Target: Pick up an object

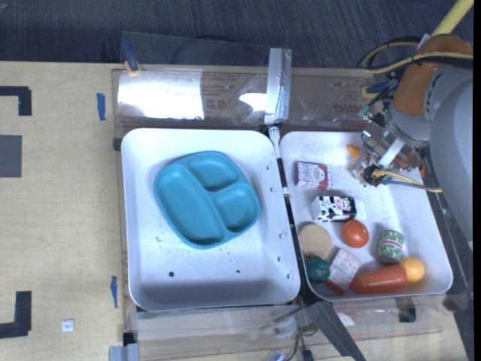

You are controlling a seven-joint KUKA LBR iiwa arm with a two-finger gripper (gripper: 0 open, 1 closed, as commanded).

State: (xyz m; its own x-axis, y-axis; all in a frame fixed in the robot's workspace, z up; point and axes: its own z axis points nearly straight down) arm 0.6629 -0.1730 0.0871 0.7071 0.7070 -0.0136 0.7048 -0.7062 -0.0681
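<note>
**White right bin crowded, my tool over its far corner**

White plastic forms both bins on the bench point(60, 201). The left bin point(143, 277) carries one thing, a blue divided plate point(207, 198), lying flat near its middle and too broad to suit me. The right bin point(432, 224) holds everything small enough to lift, so my arm reaches in there.

My tool point(382, 155) hangs over that bin's far right corner, close to the wall. From this slant I cannot tell whether it is spread or pressed together. Nothing shows pinched in it.

The nearest candidate is a small orange piece point(353, 153), just beside my tool and near the far wall. I judge it the likeliest target. The wall so close leaves little room, though, and the piece could easily slip.

A red-and-white carton point(312, 174) lies flat near the divider, apart from its neighbours, which makes it an easier pick. A cow-patterned carton point(334, 207) lies just nearer the front.

Along the near wall the rest bunch together, loose, as dropped things tend to settle:
- a tan round disc point(316, 239)
- a red tomato point(355, 234)
- a green-and-white can point(391, 245)
- a yellow-orange ball point(412, 269), touching a long red-orange piece point(379, 278)
- a pink-and-white packet point(344, 265) beside a dark green piece point(317, 268)

Reaching into that cluster would risk nudging several things at once.
</note>
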